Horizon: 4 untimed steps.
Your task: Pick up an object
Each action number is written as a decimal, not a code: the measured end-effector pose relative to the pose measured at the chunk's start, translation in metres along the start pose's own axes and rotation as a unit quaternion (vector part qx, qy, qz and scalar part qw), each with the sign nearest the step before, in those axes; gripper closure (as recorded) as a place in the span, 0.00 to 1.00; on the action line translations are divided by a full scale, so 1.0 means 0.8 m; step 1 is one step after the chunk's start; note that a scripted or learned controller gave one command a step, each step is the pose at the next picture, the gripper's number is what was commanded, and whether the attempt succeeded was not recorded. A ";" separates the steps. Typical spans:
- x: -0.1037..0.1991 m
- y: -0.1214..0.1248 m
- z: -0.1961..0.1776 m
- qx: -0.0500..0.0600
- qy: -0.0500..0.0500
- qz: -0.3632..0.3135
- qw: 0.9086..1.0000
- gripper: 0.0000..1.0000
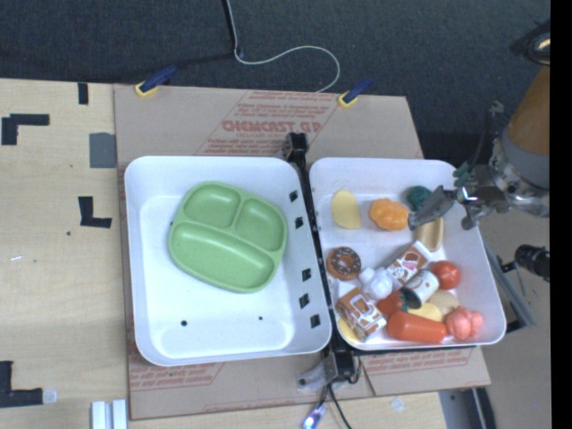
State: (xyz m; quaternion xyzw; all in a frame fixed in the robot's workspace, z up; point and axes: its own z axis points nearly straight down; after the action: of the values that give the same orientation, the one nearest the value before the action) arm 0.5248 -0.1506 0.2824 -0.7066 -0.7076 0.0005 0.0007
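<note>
Hovering over the right bin [487,266], upper right corner, the jaws [440,206] sit beside an orange toy [389,214] and a dark green item [418,195]; open or closed, cannot tell. Toy food clusters below. Left bin [143,266] carries a green divided plate [228,236].

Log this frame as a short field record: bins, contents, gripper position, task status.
left bin: holds a green divided plate
right bin: toy food, including a donut, an orange piece, a yellow piece, a sausage
gripper: over the right bin's upper right part, near the orange piece
task status: nothing seen held
</note>
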 end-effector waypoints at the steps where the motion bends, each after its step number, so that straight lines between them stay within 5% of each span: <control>1: 0.051 -0.046 -0.089 -0.004 0.000 -0.002 1.000 0.00; 2: 0.049 -0.045 -0.095 0.000 0.000 -0.001 1.000 1.00; 3: 0.129 -0.051 -0.258 -0.009 0.000 -0.004 1.000 1.00; 4: 0.128 -0.053 -0.124 0.005 0.000 0.001 1.000 1.00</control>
State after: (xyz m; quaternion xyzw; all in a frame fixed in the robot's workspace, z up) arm 0.4826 -0.0480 0.3817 -0.7070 -0.7072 0.0042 0.0044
